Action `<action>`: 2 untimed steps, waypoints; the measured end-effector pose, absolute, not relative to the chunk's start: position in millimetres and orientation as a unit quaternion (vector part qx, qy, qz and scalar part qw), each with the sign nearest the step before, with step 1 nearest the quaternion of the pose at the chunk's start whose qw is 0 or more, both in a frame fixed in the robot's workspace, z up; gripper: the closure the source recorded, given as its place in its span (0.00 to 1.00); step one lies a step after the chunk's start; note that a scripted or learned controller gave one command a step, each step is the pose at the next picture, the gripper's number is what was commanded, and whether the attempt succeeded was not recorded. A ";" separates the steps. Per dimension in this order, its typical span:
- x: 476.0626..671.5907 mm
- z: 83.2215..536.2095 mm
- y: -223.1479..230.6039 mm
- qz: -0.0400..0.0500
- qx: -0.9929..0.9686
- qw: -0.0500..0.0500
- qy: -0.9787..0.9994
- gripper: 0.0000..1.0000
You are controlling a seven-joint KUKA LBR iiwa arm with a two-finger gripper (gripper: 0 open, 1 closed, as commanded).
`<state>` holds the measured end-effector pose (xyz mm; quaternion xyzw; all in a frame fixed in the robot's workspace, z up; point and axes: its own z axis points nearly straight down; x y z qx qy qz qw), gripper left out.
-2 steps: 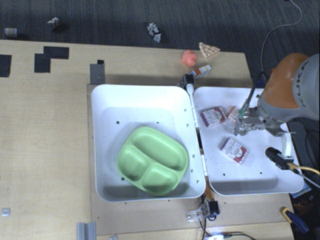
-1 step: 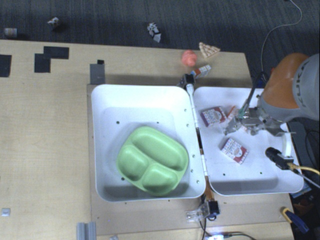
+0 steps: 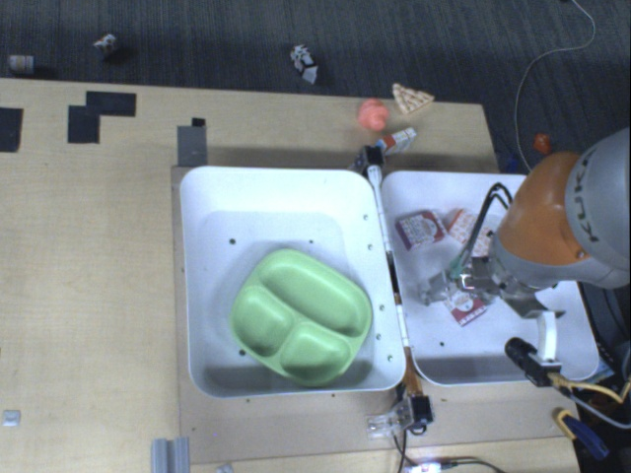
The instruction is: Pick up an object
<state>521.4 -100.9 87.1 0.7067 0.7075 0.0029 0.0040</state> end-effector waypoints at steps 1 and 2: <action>523.3 98.3 -100.8 0.005 0.706 0.006 0.708 1.00; 487.6 184.8 -34.6 0.002 0.706 0.001 0.709 1.00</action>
